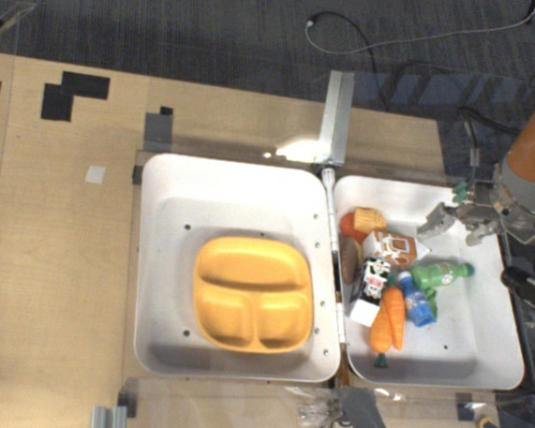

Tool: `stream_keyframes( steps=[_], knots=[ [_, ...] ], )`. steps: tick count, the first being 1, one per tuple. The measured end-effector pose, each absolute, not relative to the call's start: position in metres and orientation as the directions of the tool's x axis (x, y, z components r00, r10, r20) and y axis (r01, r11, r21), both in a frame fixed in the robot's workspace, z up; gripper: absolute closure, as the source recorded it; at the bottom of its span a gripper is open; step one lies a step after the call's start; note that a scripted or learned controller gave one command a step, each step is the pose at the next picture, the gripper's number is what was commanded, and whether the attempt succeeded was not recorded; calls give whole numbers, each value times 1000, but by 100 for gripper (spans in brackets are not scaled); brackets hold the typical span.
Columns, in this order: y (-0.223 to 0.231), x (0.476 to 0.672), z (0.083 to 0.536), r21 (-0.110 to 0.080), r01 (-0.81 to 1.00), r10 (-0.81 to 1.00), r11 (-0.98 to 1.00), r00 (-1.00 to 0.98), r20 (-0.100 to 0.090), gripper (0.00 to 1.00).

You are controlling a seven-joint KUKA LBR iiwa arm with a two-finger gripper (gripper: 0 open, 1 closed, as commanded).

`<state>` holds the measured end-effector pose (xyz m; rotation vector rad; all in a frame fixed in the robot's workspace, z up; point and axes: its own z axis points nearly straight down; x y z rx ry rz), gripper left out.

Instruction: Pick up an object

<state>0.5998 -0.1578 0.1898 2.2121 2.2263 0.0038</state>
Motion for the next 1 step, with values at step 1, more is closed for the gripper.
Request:
stream_keyframes(
  steps=[1],
  knots=[
    [-190,560,110,3,993,993,114,-114,-1,0]
  ],
)
